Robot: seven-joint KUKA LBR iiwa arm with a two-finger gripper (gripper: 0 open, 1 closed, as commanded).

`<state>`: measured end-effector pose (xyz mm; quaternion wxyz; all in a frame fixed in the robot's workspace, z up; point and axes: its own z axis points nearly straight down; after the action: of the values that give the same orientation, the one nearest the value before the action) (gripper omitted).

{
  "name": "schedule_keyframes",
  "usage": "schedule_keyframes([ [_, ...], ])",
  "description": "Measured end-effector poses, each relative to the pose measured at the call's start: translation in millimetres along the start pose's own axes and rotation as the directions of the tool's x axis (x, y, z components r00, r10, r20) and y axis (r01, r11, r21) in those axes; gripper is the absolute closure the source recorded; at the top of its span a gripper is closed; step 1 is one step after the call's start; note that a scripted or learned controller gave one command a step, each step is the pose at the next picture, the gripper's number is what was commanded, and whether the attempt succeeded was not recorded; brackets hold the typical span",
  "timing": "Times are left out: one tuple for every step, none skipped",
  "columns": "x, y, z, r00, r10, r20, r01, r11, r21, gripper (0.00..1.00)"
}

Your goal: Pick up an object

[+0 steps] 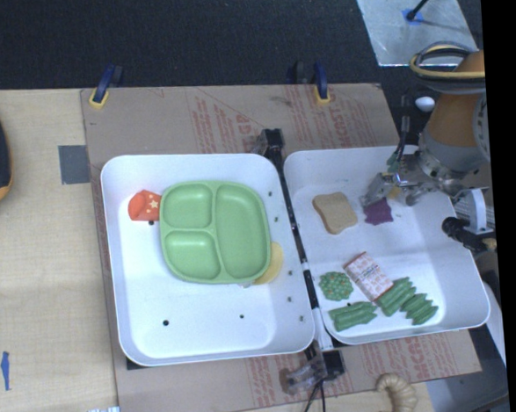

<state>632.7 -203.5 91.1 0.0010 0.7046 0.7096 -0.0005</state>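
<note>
Gripper (396,185) (finger spread unclear) hovers just above the purple object (378,212).

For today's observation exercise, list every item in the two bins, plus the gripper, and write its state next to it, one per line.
green divided plate: upright in left bin, compartments bare
red piece: partly under plate's left edge
yellow piece: partly under plate's right edge
bread slice: flat in right bin
purple piece: lying just below the gripper
gripper: low over right bin
red packet: flat
green vegetables: lying loose near front
</note>
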Motion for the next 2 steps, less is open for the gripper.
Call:
schedule_keyframes([
  [0.9, -11.0, -0.8, 1.0, 0.003, -0.002, -0.003, 1.0, 0.006, 0.0],
  [0.5, -10.1, -11.8, 1.0, 0.001, -0.002, -0.001, 1.0, 0.006, 1.0],
])
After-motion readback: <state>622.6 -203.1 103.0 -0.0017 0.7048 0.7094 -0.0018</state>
